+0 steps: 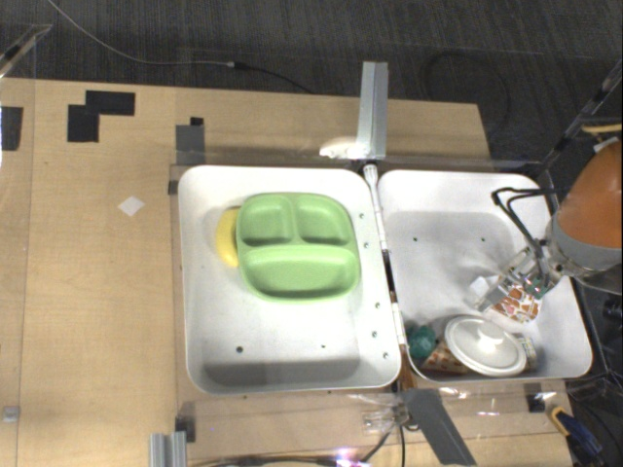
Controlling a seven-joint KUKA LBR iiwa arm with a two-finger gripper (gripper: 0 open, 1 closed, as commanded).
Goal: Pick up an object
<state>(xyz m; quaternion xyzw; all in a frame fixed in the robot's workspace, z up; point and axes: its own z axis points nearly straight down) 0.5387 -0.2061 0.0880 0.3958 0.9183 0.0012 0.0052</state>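
Wood bench [88, 290], 2 white bins; left bin [282, 353] front bare. Gripper [516, 285] near right bin's [438, 222] edge, jaw state can't tell.

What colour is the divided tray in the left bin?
Light green. The divided tray shows plainly in the camera view, in the left bin.

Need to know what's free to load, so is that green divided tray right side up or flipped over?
Right side up: the green divided tray in the left bin shows three recessed compartments facing up, two small above one long.
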